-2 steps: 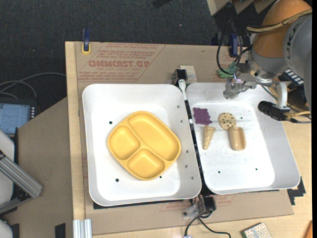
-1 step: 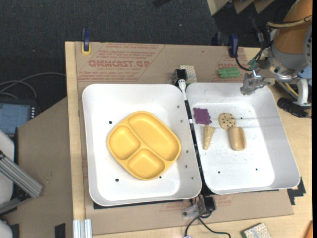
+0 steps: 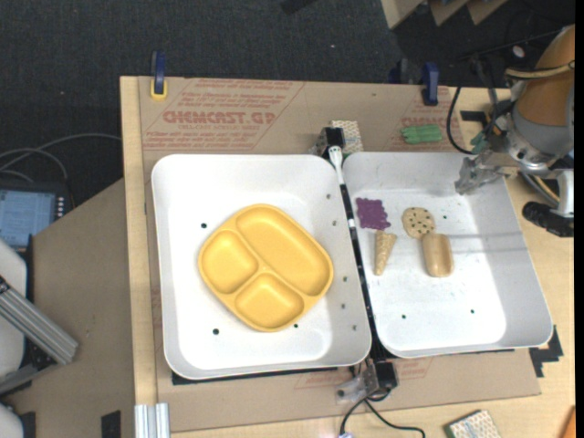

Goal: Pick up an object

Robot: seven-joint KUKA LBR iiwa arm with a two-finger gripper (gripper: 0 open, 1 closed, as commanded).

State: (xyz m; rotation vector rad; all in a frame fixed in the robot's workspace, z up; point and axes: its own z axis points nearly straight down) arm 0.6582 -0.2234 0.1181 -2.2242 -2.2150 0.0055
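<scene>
Counter [image 3: 228,117], two shallow white bins side by side. Left bin [image 3: 182,190]: one yellow three-compartment tray [image 3: 265,265], lying at a slant near the middle. Right bin [image 3: 493,290]: purple flat piece [image 3: 371,212] near the left wall; tan cone [image 3: 383,251] just below it; round speckled cookie [image 3: 418,221]; tan bread-like roll [image 3: 438,255] just beneath the cookie, near it or touching. Arm [image 3: 538,108] reaches in from the right; hand [image 3: 479,173] at the right bin's upper right corner, well apart from all four small items, holding nothing visible. Whether it is apart or together cannot be told. Step judged: approach, no grasp begun. Next move calls for travel left and down over a chosen item, likely cookie or roll.
</scene>
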